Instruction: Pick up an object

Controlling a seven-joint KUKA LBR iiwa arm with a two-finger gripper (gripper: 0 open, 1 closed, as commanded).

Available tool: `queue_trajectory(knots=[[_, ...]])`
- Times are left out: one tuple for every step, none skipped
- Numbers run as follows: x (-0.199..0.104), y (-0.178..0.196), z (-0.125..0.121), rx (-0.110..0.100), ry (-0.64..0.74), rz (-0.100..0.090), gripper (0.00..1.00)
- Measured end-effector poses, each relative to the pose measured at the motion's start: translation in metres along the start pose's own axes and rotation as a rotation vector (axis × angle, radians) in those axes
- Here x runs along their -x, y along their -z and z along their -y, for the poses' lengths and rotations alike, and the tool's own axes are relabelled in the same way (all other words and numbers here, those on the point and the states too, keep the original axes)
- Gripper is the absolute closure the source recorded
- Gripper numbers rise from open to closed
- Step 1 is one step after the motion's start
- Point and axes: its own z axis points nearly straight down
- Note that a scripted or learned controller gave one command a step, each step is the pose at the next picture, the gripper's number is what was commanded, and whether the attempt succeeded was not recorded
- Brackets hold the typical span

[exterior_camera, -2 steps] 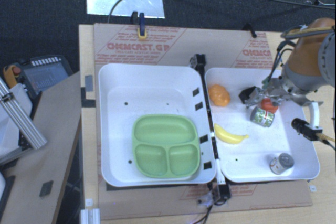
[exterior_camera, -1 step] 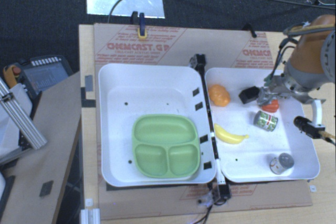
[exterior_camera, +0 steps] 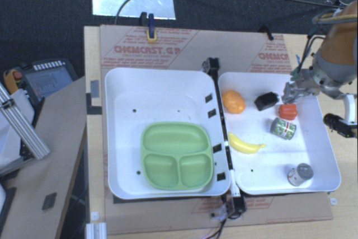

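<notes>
Over the right bin [exterior_camera: 330, 159], jaws [exterior_camera: 292, 92] above a red object [exterior_camera: 288, 111], their spread impossible to tell.

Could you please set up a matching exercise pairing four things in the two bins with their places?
Things:
1. green divided plate
2. orange
3. banana
4. black block

Places:
A. right bin, near the divider, in front of the orange
B. left bin, front half
C. right bin, back, just right of the orange
D. right bin, back corner by the divider

Pairs: 1-B, 2-D, 3-A, 4-C
</notes>
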Motion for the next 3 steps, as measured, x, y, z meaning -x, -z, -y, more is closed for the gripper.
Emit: queue_trajectory(knots=[[0.0, 0.049, -0.002, 0.001, 0.001, 0.0, 1.0], [-0.048, 0.059, 0.005, -0.004, 0.005, -0.003, 1.0], [-0.103, 0.064, -0.001, -0.004, 0.006, -0.004, 1.0]])
